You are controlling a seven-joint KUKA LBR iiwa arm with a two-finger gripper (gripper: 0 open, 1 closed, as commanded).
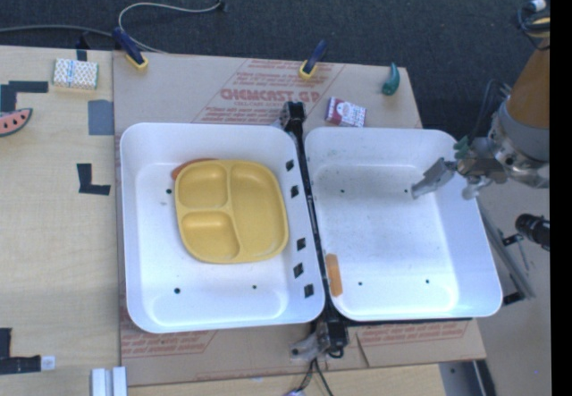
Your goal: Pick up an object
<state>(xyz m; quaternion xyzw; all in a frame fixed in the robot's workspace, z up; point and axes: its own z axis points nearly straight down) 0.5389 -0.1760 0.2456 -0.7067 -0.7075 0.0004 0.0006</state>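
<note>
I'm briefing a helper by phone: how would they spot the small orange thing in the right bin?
Start at the right bin, whose floor is mostly bare. Follow its left wall toward the near corner: the small orange piece lies there, narrow and elongated, far smaller than the yellow divided plate next door.

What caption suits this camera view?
Hand hovers over right bin; yellow divided plate lies in left bin.

Well left of the gripper (438, 178), beyond both bins, a watermelon-slice toy (15, 122) and patterned sponge block (75, 73) lie on the wooden bench (54, 233); a teal clamp (391, 79) sits above-left.
</note>
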